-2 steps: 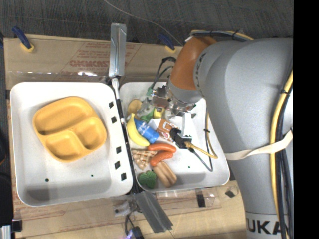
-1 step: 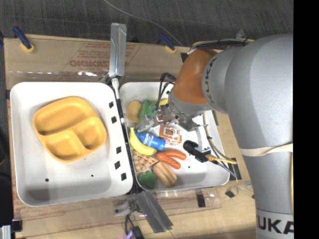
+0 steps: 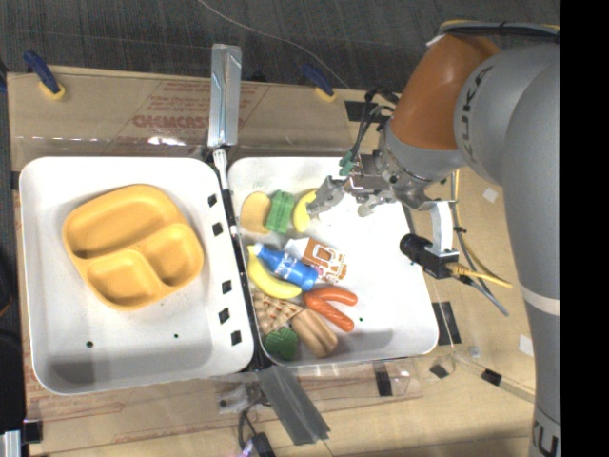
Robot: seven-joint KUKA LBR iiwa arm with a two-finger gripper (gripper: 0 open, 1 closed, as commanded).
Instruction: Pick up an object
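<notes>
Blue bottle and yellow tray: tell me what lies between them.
In the camera view, between the blue bottle and the yellow tray lie a banana, then the two bins' adjoining walls with black clips.

views: just one cam, so no overlap to talk about
spot: fixed up above the desk (image 3: 114,112)
facing: down at a slant, not dead vertical
range: pretty close, both bins fit, left bin (image 3: 38,255) and right bin (image 3: 400,303) side by side
arm (image 3: 495,112): comes in from the right edge of frame
</notes>
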